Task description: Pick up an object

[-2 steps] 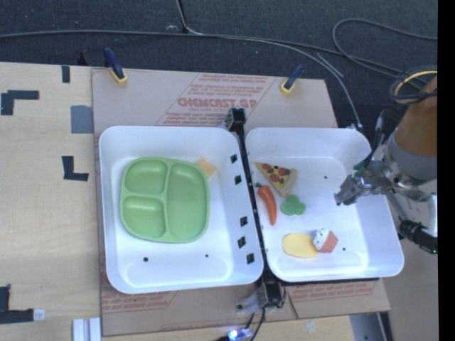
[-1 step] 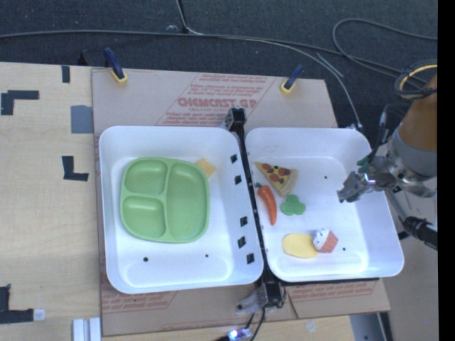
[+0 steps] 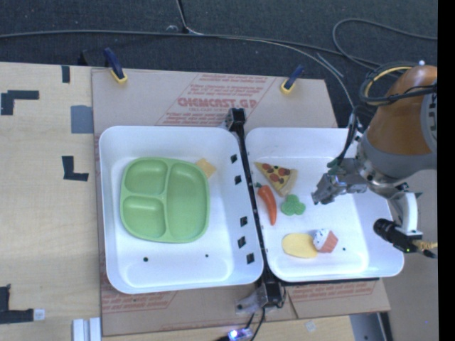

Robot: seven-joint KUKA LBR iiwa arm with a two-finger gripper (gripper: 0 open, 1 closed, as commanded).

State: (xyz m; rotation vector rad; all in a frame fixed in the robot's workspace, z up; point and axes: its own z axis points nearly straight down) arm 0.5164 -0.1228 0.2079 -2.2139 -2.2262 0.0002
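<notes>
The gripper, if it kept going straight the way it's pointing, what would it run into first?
The gripper points toward the view's lower left, so it would likely meet the green broccoli piece first, lying on the right bin floor. Its height above the bin is unclear, so this is a guess.

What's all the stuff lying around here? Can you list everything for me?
Bins: 2, white, side by side on the bench.
Divided plate: 1, green, left bin.
Small piece: 1, yellow, at the plate's upper right edge.
Pizza slice: 1, right bin, upper left.
Carrot: 1, orange, below the pizza.
Broccoli: 1, green, beside the carrot.
Flat lump: 1, yellow, right bin front.
Small block: 1, red and white, touching the lump.
Clamps: 2, blue-yellow, cardboard's far edge.
Arm: 1, grey-orange, right.
Claw: 1, dark, over right bin.
</notes>
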